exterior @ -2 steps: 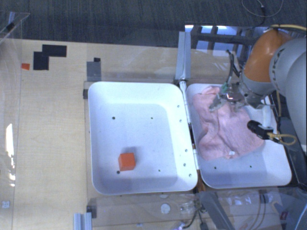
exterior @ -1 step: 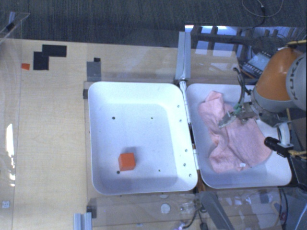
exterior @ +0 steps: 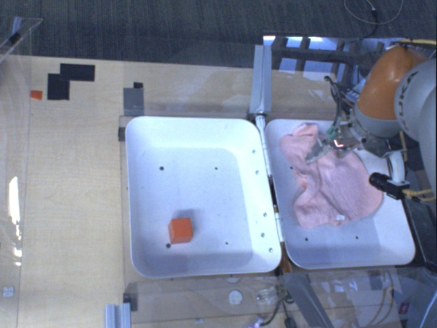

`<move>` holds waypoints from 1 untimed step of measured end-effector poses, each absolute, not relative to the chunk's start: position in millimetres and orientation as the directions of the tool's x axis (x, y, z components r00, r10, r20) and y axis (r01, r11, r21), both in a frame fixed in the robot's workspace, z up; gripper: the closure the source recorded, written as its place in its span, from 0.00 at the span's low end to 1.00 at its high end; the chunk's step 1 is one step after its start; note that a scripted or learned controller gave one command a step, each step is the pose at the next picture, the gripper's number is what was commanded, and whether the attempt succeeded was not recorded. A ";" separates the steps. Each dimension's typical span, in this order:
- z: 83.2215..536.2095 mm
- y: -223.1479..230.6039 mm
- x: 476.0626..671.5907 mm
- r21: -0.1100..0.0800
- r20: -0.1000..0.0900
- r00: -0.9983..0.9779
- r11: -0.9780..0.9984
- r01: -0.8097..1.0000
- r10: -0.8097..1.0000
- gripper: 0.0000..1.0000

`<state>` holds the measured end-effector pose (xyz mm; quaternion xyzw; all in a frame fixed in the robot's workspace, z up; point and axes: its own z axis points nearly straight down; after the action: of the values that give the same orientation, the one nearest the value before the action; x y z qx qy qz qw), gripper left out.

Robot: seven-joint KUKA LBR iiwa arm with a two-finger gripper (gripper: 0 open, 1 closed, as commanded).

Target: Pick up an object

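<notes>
A crumpled pink cloth (exterior: pixel 332 183) lies in the right bin (exterior: pixel 355 251), covering much of its upper and middle floor. A small orange cube (exterior: pixel 181 230) rests in the left bin (exterior: pixel 205 142), near its lower left. My gripper (exterior: pixel 328 145) reaches in from the right, low over the upper part of the pink cloth, its metal fingers pointing left and down at the fabric. The orange wrist band (exterior: pixel 386 80) sits above and to the right of it. Whether the fingers pinch the cloth is hidden at this size.
A metal divider (exterior: pixel 259 80) runs between the bins at the back. Black blocks (exterior: pixel 68 79) and a small orange tag (exterior: pixel 35 95) lie on the wooden bench at the far left. A black part (exterior: pixel 388 183) of the arm overhangs the right bin's right side.
</notes>
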<state>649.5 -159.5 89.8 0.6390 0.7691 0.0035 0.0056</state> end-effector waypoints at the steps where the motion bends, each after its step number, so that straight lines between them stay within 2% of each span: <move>1: 90.9 -125.7 617.7 0.014 -0.006 -0.309 0.309 0.951 0.951 0.00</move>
<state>617.7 -125.7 90.9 0.5879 0.8089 0.0040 0.0066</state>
